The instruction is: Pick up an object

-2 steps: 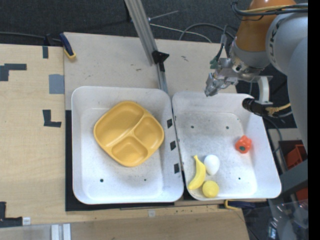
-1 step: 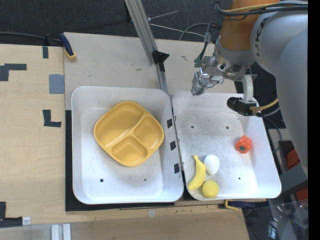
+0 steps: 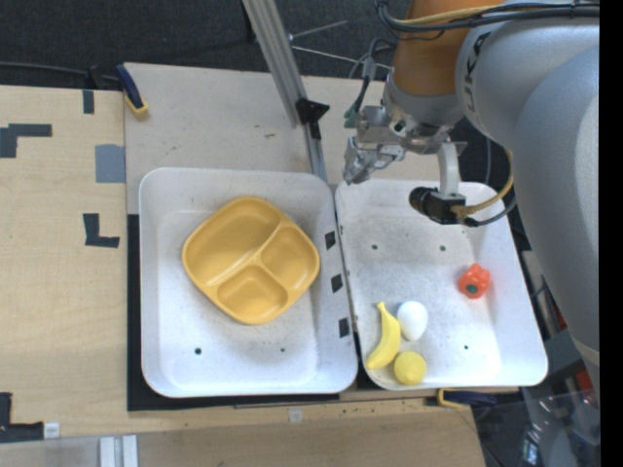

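**Visitor:** Where is your claw at this moment?

**Arm:** My grey two-finger gripper (image 3: 356,168) hangs over the far left corner of the right-hand shallow white bin (image 3: 506,358), close to the rim where the two bins meet. Whether it is released or clenched I cannot tell from this slant. Nothing shows in its grasp.

**Visitor:** And the things you might pick?

**Arm:** Four small ones lie in that right bin. A yellow curved plastic banana (image 3: 386,337) rests near the front left corner, its long axis running roughly near-to-far, one tip pointing toward the far side, the other toward the front rim. A white egg-shaped object (image 3: 413,318) sits touching the banana's right side. A round yellow lemon-like fruit (image 3: 410,367) lies just in front of the egg, against the banana's lower end. A small orange-red fruit with a green top (image 3: 474,281) stands apart, toward the bin's right wall. All four are well apart from my claw.

**Visitor:** What about the other bin?

**Arm:** The left-hand shallow white bin (image 3: 165,358) bears a yellow plastic plate with three compartments (image 3: 251,258), lying flat and turned at a slant to the bin's walls.
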Motion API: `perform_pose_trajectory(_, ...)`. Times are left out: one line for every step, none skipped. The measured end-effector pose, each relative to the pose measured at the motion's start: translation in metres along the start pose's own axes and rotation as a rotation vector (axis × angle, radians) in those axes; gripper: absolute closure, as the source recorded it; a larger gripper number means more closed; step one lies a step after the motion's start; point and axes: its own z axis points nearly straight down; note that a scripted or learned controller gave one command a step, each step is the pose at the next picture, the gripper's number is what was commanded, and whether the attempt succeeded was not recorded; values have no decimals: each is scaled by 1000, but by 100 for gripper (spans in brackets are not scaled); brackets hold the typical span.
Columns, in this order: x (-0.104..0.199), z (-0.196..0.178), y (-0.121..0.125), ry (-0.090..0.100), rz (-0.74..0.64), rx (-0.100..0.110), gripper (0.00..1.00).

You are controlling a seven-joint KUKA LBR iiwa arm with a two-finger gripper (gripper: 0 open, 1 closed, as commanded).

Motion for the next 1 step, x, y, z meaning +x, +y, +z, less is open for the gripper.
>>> perform_pose_trajectory(56, 3, -7, 0, 0, 2, 100)
